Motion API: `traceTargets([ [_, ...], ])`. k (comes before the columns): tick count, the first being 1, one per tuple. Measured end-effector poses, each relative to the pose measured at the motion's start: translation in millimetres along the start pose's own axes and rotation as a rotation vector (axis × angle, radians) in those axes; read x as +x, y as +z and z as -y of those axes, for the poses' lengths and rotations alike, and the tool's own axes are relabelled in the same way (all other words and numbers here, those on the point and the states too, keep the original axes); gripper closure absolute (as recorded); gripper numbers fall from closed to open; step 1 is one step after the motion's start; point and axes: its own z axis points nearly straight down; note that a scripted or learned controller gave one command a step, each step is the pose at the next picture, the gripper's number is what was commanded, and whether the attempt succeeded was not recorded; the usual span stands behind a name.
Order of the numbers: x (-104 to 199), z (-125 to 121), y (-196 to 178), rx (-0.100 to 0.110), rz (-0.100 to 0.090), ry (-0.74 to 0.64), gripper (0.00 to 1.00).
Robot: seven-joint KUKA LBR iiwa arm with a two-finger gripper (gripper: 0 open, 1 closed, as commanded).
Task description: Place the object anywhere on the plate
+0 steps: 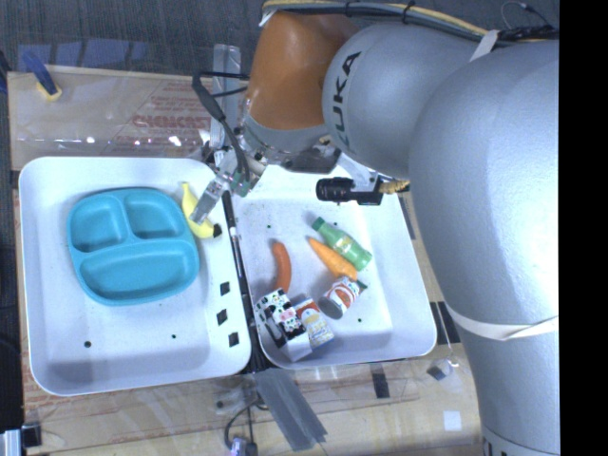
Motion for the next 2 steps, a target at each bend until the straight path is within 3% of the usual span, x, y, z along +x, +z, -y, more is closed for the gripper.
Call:
traceTargets([
  [1,49,52,1,0.004,-0.004,0.329,0.0],
  [2,18,-15,1,0.003,-0.002,0.472,0.0],
])
